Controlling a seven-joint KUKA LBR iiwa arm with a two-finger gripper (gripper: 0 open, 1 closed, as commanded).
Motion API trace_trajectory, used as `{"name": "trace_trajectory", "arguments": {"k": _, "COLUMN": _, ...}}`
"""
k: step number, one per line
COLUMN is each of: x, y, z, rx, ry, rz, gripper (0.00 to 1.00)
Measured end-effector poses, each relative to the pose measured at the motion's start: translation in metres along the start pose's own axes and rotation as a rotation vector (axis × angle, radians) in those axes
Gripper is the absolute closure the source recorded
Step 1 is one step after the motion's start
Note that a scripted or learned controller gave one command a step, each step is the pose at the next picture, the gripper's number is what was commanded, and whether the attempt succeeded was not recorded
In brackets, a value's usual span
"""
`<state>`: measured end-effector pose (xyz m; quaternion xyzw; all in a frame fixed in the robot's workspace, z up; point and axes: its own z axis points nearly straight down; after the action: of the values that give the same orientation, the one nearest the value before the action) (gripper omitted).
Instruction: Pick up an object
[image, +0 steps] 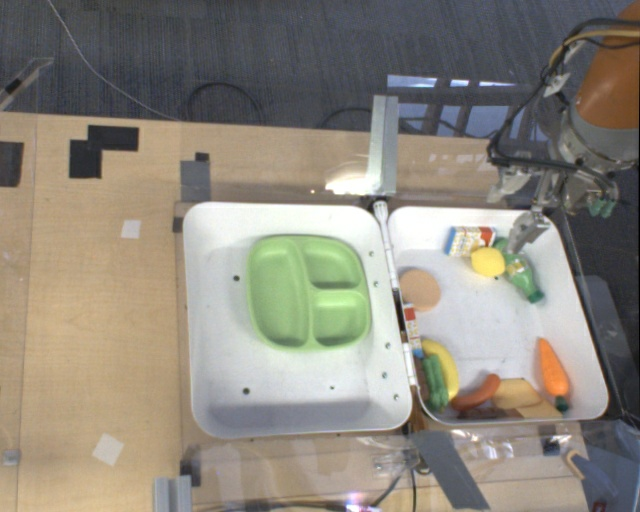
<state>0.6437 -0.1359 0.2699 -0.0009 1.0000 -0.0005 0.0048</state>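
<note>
The gripper (524, 235) is seen at two o'clock in the right bin (590, 330), just beside the lemon (487, 262). Nothing is seen pinched; whether it is spread cannot be told.

1. The arm (605, 95) is cut off by the top and right edges; just its orange band and wrist are seen.
2. The fingers (527, 232) blur into one pale shape, so their spacing cannot be told.
3. The small box (468, 239) has print too small to read.
4. The green thing (524, 279) beside the lemon (487, 262) is partly behind the fingers; perhaps a bottle.
5. The pile in the right bin's (470, 310) near corner overlaps: the banana (443, 367) hides part of a dark green item (434, 381).
</note>
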Motion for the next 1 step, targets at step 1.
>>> {"name": "trace_trajectory", "arguments": {"k": 1, "x": -0.0101, "y": -0.0716, "z": 0.1099, "rx": -0.002, "ry": 0.009, "rz": -0.111, "gripper": 0.00}}
